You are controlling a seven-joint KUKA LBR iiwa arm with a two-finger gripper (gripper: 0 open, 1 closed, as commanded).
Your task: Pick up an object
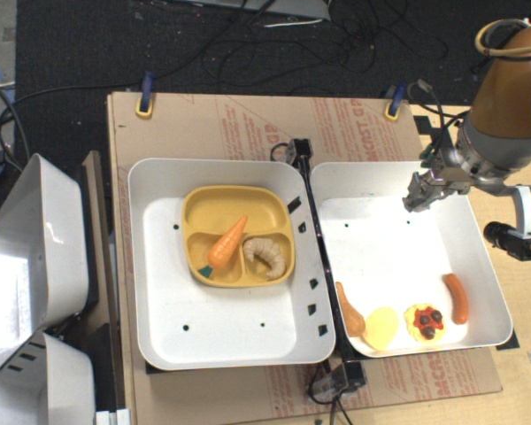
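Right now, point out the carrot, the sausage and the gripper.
carrot [227, 242]: camera view, middle of its orange body, in the yellow tray.
sausage [457, 297]: camera view, mid-length, in the right bin.
gripper [418, 200]: camera view, at its fingertips.

The gripper [419, 197] hangs over the right bin's [385, 180] far edge. Sausage [457, 297] and pastry [426, 321] lie nearer the camera; divided plate [239, 235] lies far left.

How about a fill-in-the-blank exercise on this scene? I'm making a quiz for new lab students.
1. The carrot lies on the yellow ____ in the left bin.
2. The shrimp lies to the carrot's ____.
3. The sausage lies in the ____ bin.
4. The gripper hovers near the right bin's ____ edge.

Answers: plate; right; right; far
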